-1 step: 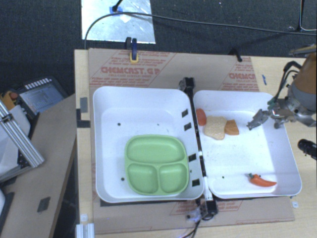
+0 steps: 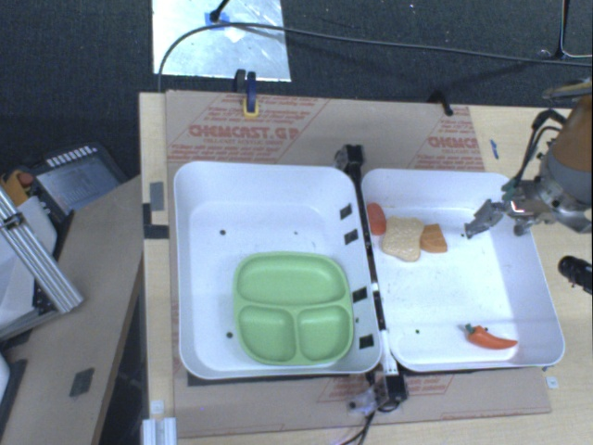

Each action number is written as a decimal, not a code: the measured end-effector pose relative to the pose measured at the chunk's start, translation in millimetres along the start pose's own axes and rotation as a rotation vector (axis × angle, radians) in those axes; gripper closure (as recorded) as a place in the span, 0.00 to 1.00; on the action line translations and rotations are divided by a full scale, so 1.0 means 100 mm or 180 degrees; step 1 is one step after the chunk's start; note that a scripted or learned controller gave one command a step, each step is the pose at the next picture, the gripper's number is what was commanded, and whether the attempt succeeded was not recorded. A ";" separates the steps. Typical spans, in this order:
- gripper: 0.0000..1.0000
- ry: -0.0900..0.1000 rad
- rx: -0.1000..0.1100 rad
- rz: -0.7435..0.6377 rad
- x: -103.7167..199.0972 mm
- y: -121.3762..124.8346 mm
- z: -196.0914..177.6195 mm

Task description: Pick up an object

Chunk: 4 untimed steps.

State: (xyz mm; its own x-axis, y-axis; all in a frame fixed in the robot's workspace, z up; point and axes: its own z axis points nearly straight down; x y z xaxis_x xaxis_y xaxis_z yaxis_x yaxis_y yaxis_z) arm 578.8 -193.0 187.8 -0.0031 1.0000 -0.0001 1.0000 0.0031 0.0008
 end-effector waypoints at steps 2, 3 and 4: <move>0.00 0.0001 0.0005 0.0002 0.07 0.01 0.85; 0.00 -0.0001 -0.0002 0.0003 0.08 0.02 1.03; 1.00 -0.0003 -0.0010 0.0002 0.07 0.03 0.92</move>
